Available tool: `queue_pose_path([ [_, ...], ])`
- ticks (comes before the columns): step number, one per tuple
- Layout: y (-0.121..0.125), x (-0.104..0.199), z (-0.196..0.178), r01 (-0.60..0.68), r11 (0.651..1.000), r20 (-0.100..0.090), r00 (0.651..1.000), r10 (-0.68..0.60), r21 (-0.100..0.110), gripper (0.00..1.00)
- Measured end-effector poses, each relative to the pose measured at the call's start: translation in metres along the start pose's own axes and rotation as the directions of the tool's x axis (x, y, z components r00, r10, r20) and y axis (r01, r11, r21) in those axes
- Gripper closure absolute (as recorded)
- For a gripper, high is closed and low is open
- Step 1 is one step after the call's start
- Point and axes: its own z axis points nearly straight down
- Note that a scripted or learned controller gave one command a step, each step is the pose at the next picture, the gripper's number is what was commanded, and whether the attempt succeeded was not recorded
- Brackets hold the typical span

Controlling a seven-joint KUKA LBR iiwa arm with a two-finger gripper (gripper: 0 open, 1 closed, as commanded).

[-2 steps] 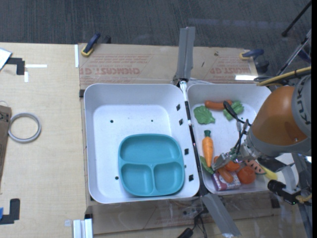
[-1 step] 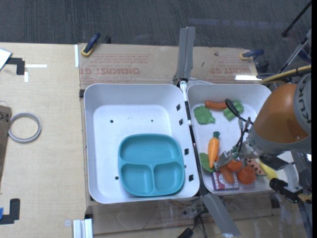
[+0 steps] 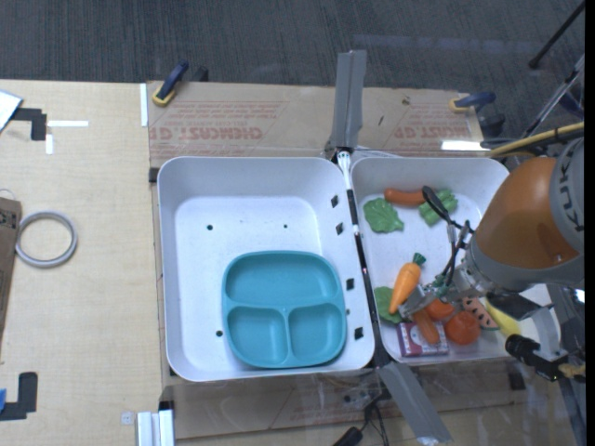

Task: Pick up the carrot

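carrot [image 3: 405, 285] sitting lower middle of the right bin [image 3: 493, 169], tilted, green top pointing up-right, orange tip down-left over a green leafy piece. gripper [image 3: 430, 297] hanging just beside it, right at the carrot's lower right, tucked under the orange band of the arm [image 3: 525, 219].

biggest worry: crowding. red tomato-looking thing [image 3: 462, 327], another orange-red piece [image 3: 427, 327] and a pinkish packet [image 3: 415, 340] all jammed right below the gripper, so easy to grab or shove the wrong item. carrot also lying at a slant, so closing across its taper likely to squirt it out sideways toward the bin wall. looks slightly off to the carrot's side rather than straddling it, so could just nudge it.

fingers: honestly can't tell whether apart or together, too small and buried in clutter. nothing clearly between them, so not calling it a hold. possibly touching the carrot's lower end, can't say for sure.

teal divided plate [image 3: 284, 308] in the left bin [image 3: 186, 277], well apart from all this.
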Motion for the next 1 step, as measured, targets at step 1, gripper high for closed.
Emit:
queue_pose_path([
  [1,0.0378,-0.0102,0.0058,0.001,1.0,0.003,1.0,-0.001,-0.003,0.0],
])
